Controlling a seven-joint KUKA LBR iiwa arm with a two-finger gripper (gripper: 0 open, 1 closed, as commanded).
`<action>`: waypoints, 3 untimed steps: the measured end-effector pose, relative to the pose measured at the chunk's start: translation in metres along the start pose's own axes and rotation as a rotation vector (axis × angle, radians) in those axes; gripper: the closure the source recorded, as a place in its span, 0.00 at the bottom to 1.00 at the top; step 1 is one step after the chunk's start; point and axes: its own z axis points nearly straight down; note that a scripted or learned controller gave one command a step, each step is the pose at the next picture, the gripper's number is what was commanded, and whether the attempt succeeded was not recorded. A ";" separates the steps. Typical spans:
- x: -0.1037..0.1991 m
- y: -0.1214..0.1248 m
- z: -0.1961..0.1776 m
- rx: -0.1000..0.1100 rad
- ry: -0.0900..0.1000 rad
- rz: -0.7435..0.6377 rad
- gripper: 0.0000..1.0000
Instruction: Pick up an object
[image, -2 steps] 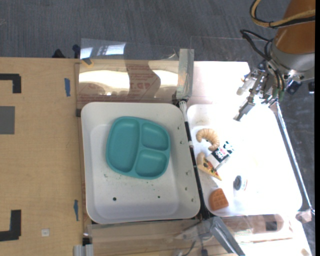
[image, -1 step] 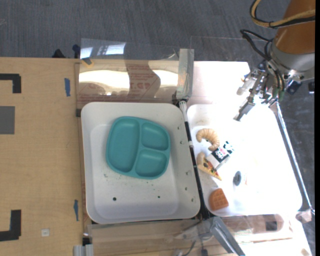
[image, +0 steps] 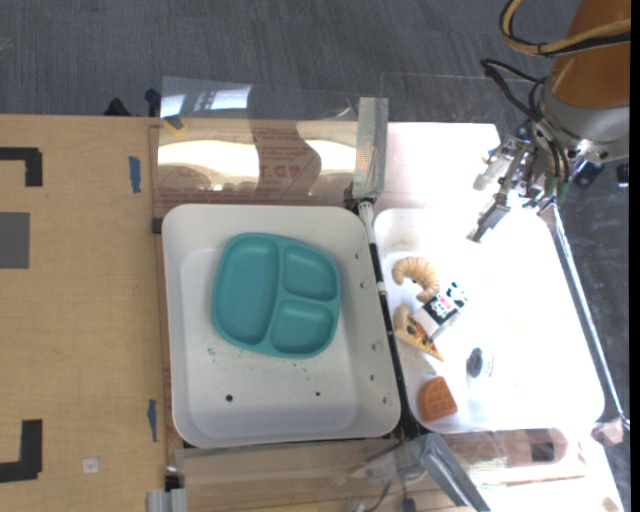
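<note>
My gripper (image: 479, 208) hangs over the far part of the right bin (image: 520, 300), under the orange-banded wrist at the view's top right. Its two fingers stand spread and open, with nothing between them. The right bin's left half holds a tan croissant (image: 415, 270), a small black-and-white box (image: 445, 303), a yellow wedge-shaped toy (image: 415, 333), a small dark round piece (image: 476, 361) and an orange lump (image: 437, 398). The croissant is the nearest of these and lies below and left of the gripper, well apart from it.
The left bin (image: 190, 390) holds a teal divided plate (image: 277, 295). A raised divider (image: 381, 300) separates the two bins. A clear panel (image: 260, 150) stands behind the left bin. Brown cardboard (image: 75, 300) covers the bench at left.
</note>
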 end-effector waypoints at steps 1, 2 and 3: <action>-0.022 -0.005 -0.055 0.000 -0.004 0.241 0.00; -0.023 -0.002 -0.067 -0.002 -0.010 0.237 1.00; 0.033 0.071 -0.184 -0.005 -0.007 -0.133 1.00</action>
